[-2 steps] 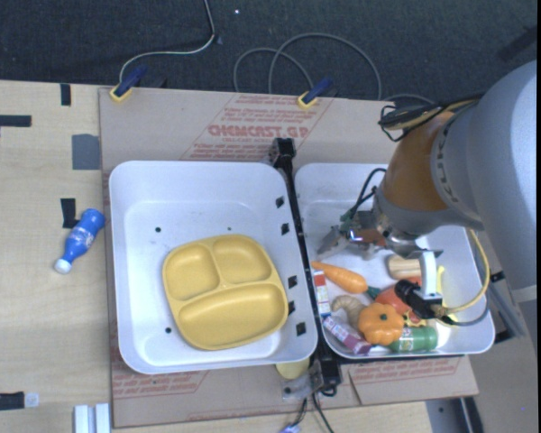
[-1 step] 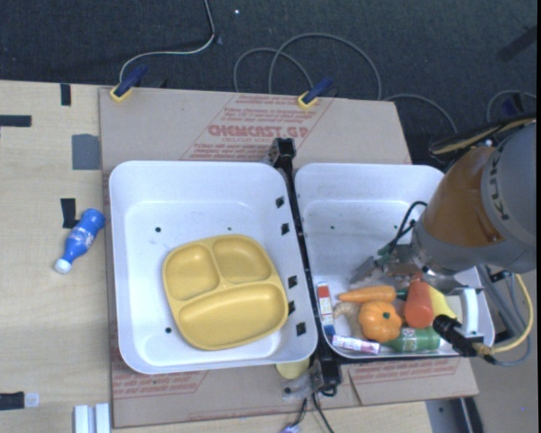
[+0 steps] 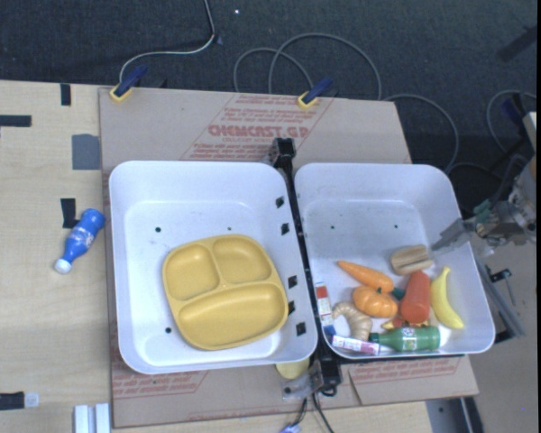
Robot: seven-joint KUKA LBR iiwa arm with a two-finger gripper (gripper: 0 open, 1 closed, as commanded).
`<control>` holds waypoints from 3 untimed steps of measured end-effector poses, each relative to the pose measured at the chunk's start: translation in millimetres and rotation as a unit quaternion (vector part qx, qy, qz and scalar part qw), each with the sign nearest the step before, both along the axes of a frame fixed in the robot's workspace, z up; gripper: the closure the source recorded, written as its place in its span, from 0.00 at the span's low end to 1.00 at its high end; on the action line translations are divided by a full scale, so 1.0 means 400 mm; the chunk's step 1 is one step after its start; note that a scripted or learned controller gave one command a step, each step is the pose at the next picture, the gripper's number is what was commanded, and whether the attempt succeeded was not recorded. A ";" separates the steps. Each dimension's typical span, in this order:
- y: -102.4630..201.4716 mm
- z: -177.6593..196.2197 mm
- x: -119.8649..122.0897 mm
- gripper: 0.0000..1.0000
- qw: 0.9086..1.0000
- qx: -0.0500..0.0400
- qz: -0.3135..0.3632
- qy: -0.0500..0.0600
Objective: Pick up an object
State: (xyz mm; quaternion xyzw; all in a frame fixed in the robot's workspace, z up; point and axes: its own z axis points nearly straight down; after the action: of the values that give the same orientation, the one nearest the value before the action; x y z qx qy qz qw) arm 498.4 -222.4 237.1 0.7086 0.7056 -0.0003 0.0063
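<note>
The right bin (image 3: 370, 188) holds a pile of toy food at its near right: a tan bread roll (image 3: 410, 259), an orange carrot (image 3: 365, 274), a red pepper (image 3: 417, 298), a yellow banana (image 3: 447, 299), a small orange pumpkin (image 3: 375, 302), a beige ginger root (image 3: 353, 318), a green bottle (image 3: 409, 338) and a white tube (image 3: 353, 345). My gripper (image 3: 473, 224) comes in over the bin's right rim, just right of and above the bread roll. It is small and partly cut off at the view's edge, and nothing shows in its grasp.
The left bin (image 3: 144, 197) carries a yellow divided plate (image 3: 224, 290). A blue and white bottle (image 3: 79, 239) lies on the bench left of the bins. Cables loop across the dark floor behind the cardboard sheet (image 3: 252, 129).
</note>
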 end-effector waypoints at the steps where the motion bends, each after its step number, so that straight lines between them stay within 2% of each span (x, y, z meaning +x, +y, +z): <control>1: 0.273 -0.381 0.063 0.00 1.000 0.005 0.005 0.008; 2: 0.313 -0.382 0.172 0.00 1.000 0.003 0.003 0.005; 3: 0.313 -0.360 0.175 1.00 1.000 0.004 0.003 0.003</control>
State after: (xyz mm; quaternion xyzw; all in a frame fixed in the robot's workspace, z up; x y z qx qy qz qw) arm 568.2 -97.2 93.0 0.7065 0.7077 0.0002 0.0009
